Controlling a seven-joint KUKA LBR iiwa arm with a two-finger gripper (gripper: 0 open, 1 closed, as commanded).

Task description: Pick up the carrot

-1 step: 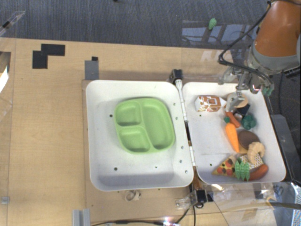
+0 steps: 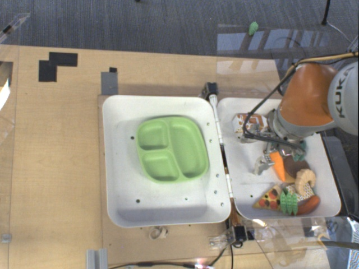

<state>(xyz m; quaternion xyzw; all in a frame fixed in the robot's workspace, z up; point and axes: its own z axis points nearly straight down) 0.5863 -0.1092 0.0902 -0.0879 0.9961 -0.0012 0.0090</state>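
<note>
- My arm, grey with an orange band above the wrist, reaches in from the right and hangs over the right bin.
- My gripper points down into that bin, near its middle; whether my fingers stand apart or together I cannot tell, since the wrist hides most of them.
- The carrot, orange and tapered, lies on the floor of the right bin just beside my gripper, on its right, partly under the wrist. Nothing shows it to be between my fingers.
- A brown item lies touching the carrot on its far side.
- A pale ring-shaped piece lies below the brown item, toward the bin's near right corner.
- A cluster of toy food fills that corner: a green ridged piece, a slice with coloured spots, and a reddish sausage shape.
- A packet with dark print lies at the far side of the right bin, partly under my arm.
- The left bin holds a green divided plate near its centre, well apart from the carrot.
</note>
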